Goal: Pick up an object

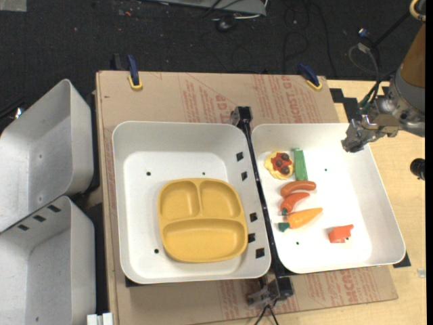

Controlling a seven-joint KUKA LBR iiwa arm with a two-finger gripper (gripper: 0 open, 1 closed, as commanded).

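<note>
Jaws (354, 141) over right bin's (379, 202) far rim; their opening perhaps narrow, cannot tell.

Red printed lettering on the cardboard sheet (203, 90) is unreadable.

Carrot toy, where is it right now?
The carrot lies in the right bin, left of centre, just below the red sausage and left of the small orange-red piece.

Yellow divided tray (202, 219) sits flat in the left bin (128, 181), brown board (203, 93) underneath, two spare white tubs (40, 181) stacked off to the left.
</note>
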